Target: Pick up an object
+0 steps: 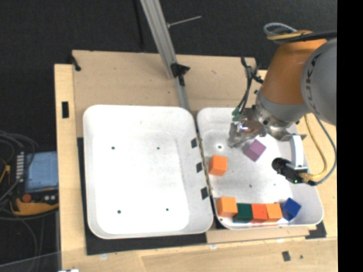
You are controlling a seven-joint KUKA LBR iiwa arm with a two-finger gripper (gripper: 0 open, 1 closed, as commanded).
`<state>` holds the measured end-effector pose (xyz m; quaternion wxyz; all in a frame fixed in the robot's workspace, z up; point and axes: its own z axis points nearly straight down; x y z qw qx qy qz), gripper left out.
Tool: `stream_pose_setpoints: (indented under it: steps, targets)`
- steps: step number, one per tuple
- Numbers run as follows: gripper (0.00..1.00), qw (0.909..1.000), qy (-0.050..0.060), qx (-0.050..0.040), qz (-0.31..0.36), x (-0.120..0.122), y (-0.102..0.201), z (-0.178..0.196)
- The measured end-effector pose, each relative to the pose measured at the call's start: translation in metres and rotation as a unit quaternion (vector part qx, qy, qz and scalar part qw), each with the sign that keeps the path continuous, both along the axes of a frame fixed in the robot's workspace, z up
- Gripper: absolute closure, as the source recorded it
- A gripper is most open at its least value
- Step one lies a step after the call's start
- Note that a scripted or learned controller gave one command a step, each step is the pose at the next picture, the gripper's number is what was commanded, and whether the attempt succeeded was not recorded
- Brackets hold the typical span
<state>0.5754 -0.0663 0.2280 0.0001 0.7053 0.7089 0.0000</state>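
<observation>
tgt: small purple cube (254, 150), right white bin (309, 208), just at 4 o'clock of claw (240, 134) | claw state: can't tell | likely light, rigid, smooth | grip opp. flat faces, mid-height

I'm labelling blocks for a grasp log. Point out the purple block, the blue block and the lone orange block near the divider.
Purple block (255, 150), camera view, middle of its top face.
Blue block (291, 208), camera view, its top face.
Lone orange block (218, 165), camera view, centre of its top.
</observation>
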Motion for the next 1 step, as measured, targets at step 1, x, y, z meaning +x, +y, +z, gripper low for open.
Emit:
stream_pose_setpoints:
  steps: [1]
  targets:
    - [1.0,1.0,0.001,0.0003,0.0,-0.0158,0.0501,-0.0075]
